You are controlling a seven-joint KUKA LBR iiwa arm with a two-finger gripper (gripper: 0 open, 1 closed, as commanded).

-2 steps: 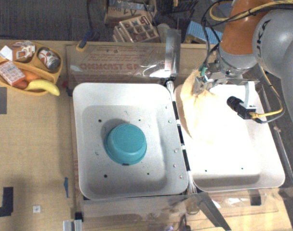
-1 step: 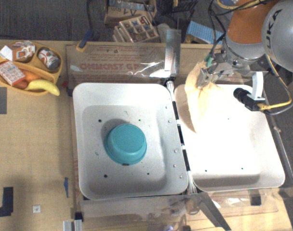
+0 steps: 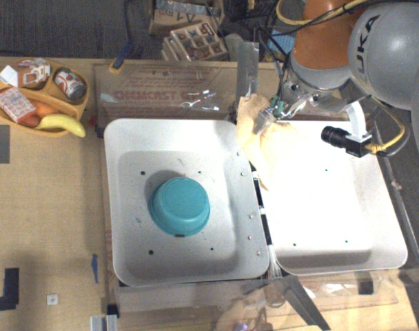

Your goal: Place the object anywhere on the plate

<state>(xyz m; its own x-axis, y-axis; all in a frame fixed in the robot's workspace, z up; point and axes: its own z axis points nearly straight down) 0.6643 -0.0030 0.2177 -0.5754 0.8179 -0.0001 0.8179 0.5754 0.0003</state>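
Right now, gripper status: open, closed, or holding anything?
Two-finger gripper: cannot be told; it sits at the far edge of the right white bin, against a crumpled pale cloth-like object.

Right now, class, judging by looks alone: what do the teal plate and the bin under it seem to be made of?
Teal plate: probably plastic, with a uniform colour and a soft, dull sheen. Left bin: seemingly moulded white plastic, with rounded corners and a matt, slightly speckled surface. Neither can be confirmed by sight.

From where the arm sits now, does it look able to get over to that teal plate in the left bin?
Probably yes: the teal plate lies uncovered in the left bin, with nothing standing between it and the arm.
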